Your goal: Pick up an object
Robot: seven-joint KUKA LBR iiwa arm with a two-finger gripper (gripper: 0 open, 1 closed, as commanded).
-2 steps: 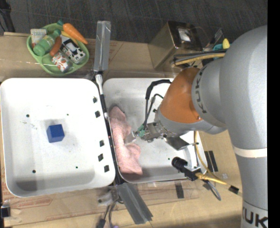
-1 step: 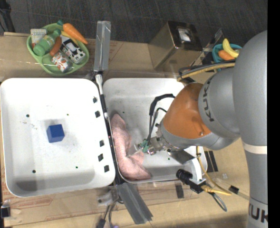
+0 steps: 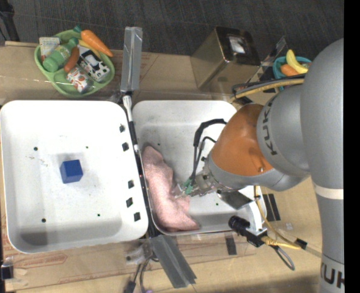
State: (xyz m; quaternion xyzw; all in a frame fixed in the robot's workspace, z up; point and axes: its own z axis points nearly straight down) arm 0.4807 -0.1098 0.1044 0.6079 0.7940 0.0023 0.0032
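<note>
Arm (image 3: 277, 145) over right bin (image 3: 167, 112), gripper (image 3: 189, 188) beside pink cloth (image 3: 164, 191).

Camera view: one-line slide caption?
KUKA arm's gripper lowered beside a pink cloth in the right bin; blue cube sits in the left bin.
</note>
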